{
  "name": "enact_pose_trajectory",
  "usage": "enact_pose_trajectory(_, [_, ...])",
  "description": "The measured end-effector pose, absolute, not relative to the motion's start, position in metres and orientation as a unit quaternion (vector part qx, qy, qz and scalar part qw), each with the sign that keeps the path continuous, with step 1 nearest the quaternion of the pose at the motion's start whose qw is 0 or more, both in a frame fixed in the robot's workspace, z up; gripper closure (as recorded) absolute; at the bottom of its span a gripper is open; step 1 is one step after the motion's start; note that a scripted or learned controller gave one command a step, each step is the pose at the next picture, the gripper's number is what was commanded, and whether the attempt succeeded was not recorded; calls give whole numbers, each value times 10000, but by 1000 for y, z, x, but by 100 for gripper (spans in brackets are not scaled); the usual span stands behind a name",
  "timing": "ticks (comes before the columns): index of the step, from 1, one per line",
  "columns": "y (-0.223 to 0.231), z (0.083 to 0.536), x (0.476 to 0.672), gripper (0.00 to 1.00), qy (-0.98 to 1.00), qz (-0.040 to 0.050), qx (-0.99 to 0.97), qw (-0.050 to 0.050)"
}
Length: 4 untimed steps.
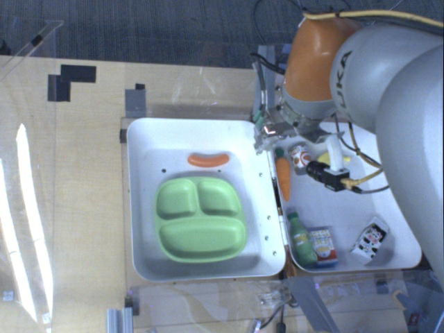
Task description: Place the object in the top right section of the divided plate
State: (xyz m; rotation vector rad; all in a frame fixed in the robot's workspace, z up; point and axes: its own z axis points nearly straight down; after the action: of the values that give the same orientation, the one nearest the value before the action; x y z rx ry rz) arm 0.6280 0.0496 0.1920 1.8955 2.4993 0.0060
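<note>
Grey arm [388, 116] covers much of the right bin [409, 255]; its gripper [277, 134] hangs above the carrot [283, 177] — grasp state I cannot tell. Green divided plate [201, 217] holds nothing, so probably no object is placed yet — lifting and placing remain.

A robotics lab: wooden bench [76, 207], two white bins [142, 255], clear guard panels, grey carpet.

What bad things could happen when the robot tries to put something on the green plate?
The tool hangs right over the wall between the bins, so it might bump that wall. The carrot lies tight against the same wall, which makes it hard to grab. The hot dog lies just above the green plate and could get knocked.
</note>
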Motion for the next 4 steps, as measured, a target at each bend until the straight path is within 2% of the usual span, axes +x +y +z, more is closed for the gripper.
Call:
enact_pose_trajectory(1, [74,268,670,100,6720,30,7405,25])
enact_pose_trajectory(2, [24,356,670,100,6782,44,7349,44])
enact_pose_trajectory(3, [25,355,670,0,6788,41,7343,41])
enact_pose_trajectory(4, [10,438,670,0,6162,53,7876,46])
